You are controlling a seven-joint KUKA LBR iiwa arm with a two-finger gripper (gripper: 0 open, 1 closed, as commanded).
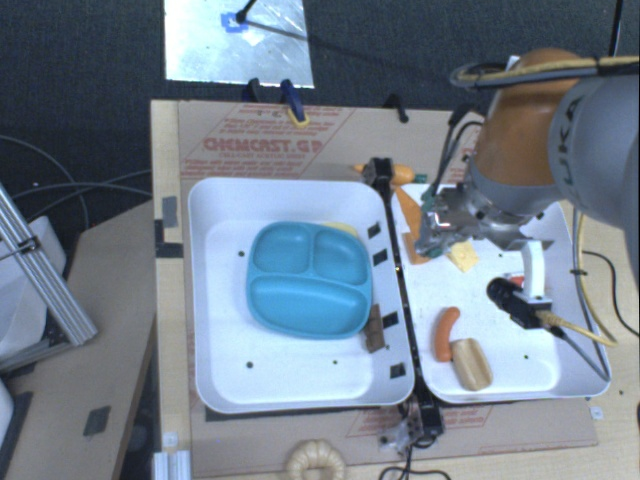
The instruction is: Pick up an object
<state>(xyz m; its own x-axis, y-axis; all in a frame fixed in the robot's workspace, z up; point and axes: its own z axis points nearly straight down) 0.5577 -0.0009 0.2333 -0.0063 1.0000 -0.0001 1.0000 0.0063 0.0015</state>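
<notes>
Two bins share the bench, and the blue plate (308,278) lies near the middle of the left bin (220,308). A small brown piece (375,330) sits just beside the plate's lower right corner, and a pale yellow scrap (342,229) peeks out at the plate's far edge. Right of the plate, past the divider, the gripper (435,230) hangs low in the right bin (520,363) (its claw is dark and blurred, so I cannot tell whether it is wide or narrow). An orange wedge (408,211) lies between the plate and the gripper, close to the divider. A yellow cube (463,257) rests just beyond the gripper, farther from the plate. Lower right of the plate lie a red sausage (446,333) and, just beside it, a bun (472,363). An orange bit (401,175) sits up and right of the plate.
</notes>
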